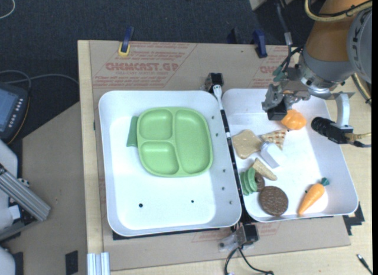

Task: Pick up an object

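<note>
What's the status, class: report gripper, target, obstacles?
Gripper low in right bin, far corner. Small orange object right beside it, not seen between fingers. Carrot, brown cookie lie nearer the front.

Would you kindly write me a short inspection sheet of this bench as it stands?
Surface: cardboard-covered bench bearing two white bins, left bin and right bin.
Job's things: in the right bin, orange ball, toy carrot, brown cookie, green slices, tan toy pieces.
Clutter: green divided tray in the left bin.
Grippers: gripper low over the right bin, beside the orange ball.
Cables: wires at the bench's front edge.
Surroundings: dark carpet.
</note>
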Controlling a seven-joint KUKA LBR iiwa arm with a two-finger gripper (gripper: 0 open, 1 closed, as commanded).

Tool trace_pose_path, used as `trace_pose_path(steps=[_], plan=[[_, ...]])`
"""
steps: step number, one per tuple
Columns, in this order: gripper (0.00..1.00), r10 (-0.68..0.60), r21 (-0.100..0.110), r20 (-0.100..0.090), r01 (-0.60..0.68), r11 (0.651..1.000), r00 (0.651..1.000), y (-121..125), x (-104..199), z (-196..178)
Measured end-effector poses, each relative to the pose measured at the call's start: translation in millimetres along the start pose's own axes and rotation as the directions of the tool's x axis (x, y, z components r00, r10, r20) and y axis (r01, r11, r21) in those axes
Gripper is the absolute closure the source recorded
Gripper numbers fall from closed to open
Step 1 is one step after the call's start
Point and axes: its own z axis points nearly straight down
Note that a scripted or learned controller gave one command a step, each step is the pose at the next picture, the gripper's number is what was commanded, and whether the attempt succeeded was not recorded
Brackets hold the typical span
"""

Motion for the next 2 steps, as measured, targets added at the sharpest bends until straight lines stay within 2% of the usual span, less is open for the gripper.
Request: trace_pose_path(steps=[1,2], plan=[[1.0,0.0,-0.002,-0.001,0.0,1.0,1.0,47,29,-11],[1.0,0.006,0.008,-0.001,-0.005,1.0,1.0,37,26,5]])
